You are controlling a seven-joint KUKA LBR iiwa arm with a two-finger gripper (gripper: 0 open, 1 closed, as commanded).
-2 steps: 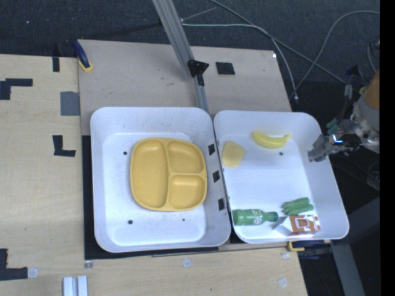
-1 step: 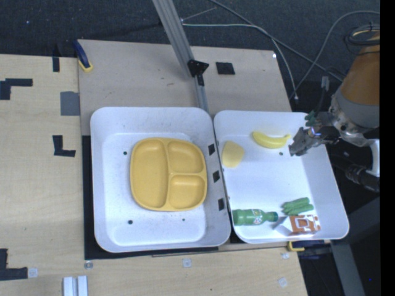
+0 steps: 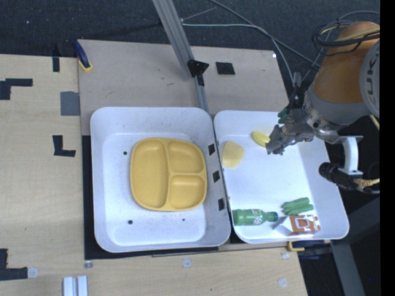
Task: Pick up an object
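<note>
Tray [image 3: 168,172] lies in the left bin [image 3: 102,165]. In the right bin [image 3: 321,196]: two pieces [image 3: 232,154] at 10 o'clock, bottle [image 3: 254,216] and carton [image 3: 302,224] at 6.

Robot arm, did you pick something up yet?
Not yet, it seems. The end effector sits low in the right bin, right beside a small yellow piece. The pale yellow piece, green bottle and the rest lie untouched. Grasping and lifting remain.

2 white bins [image 3: 99,165], 1 yellow tray [image 3: 168,173], 2 yellow bits [image 3: 232,155], 1 green bottle [image 3: 253,216], 1 green pickle [image 3: 297,206], 1 carton [image 3: 302,225].
</note>
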